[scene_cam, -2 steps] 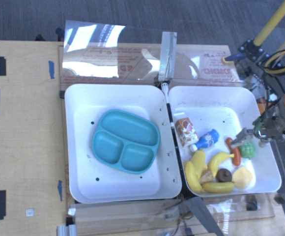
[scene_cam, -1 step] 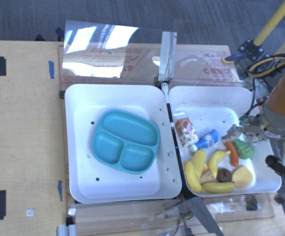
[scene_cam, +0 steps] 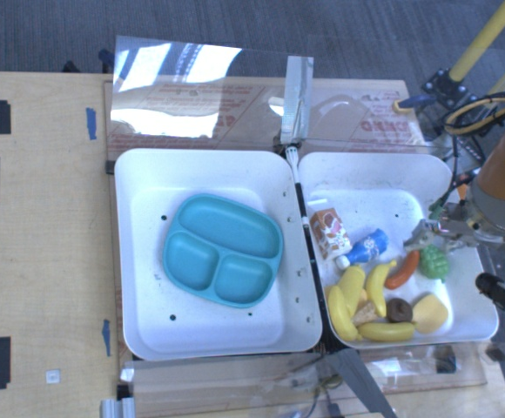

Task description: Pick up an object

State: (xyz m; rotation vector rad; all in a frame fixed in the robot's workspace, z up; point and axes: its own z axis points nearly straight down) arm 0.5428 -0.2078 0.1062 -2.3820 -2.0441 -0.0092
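Diagonally, carrot (scene_cam: 402,271) tip points toward gripper (scene_cam: 428,233)

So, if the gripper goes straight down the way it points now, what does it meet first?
Probably the small green leafy toy, which lies right under the gripper in the right white bin. The orange carrot-shaped toy lies just beside it; depth is unclear from this view.

floor (scene_cam: 235,7): dark grey carpet at top | bench (scene_cam: 43,233): pale wood, black corner marks, blue tape bits | clear panel (scene_cam: 191,103) behind bins, bright glare from overhead light | yellow pole (scene_cam: 488,33) slanting, top right
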